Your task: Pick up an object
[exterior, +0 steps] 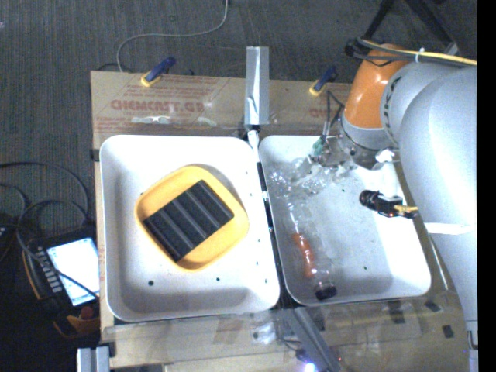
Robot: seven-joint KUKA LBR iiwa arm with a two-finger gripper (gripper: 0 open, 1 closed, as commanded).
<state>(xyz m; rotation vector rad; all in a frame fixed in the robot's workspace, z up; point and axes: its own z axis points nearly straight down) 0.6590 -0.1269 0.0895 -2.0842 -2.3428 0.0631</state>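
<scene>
Though near claw [327,158] — bottle [307,256] apart.

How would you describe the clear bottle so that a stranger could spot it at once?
Find the white bin on the right, under the arm. Near its left wall, toward the front edge, lies a clear bottle with a dark cap. Unlike the crumpled clear plastic behind it, it has an orange patch at its middle.

White left bin [132,285], and there's a yellow tray [159,196] in it, black ribbed stripes across its middle. White right bin [387,262]: clear bottle [311,268], orange-red label [302,248], dark cap [325,291]. Grey arm [442,146], orange band [370,95].
</scene>
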